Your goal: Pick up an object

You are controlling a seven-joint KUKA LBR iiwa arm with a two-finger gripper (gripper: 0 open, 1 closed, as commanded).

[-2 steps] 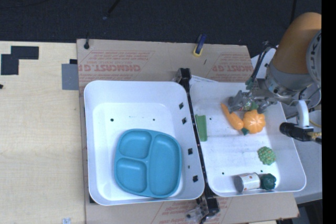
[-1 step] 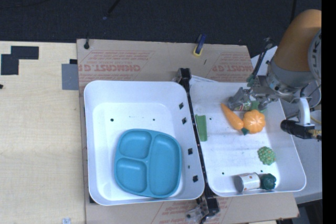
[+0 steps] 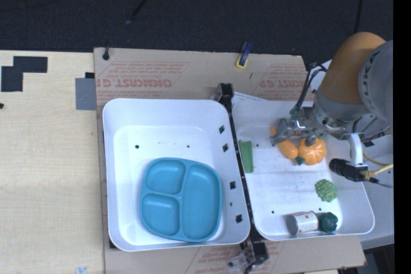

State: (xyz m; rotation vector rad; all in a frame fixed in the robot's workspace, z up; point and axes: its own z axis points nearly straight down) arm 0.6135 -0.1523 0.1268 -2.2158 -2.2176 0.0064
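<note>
Over the right-hand shallow white plastic bin (image 3: 282, 192): found the metal two-finger gripper (image 3: 294, 130) of the grey arm with the orange band (image 3: 357, 74) set low at the bin's far side. Placed it right at a small rounded orange toy piece (image 3: 288, 149) and just beside an orange pumpkin-shaped toy (image 3: 313, 152); the two orange items lay touching or nearly so. Could not tell whether the gripper was open or closed, since the wrist hardware and cables hid the tips. Saw nothing plainly lifted, so did not record a hold.

Judged the step as the approach or closing stage of the pick, with one of the orange toys as the likely target. Judged the next move to call for a firm close on a single item, then a straight lift clear of the bin wall. Flagged a risk: with the two rounded toys so close together, a squeeze could push one aside or catch both badly.

Logged other contents of the same bin:
- flat green rectangular strip (image 3: 246, 156) near the left wall, well apart from the gripper
- bumpy light-green ball (image 3: 325, 190) near the right side
- white and grey cylinder lying on its side (image 3: 303, 222) at the near edge, next to a dark green lump (image 3: 329, 222)

Noted none of these in the lift path. Noted a blue sectioned plastic plate (image 3: 181, 199) in the left-hand white bin (image 3: 128, 131), with both bins resting on a brown cardboard sheet (image 3: 160, 77) on the pale wooden table (image 3: 45, 163).
</note>
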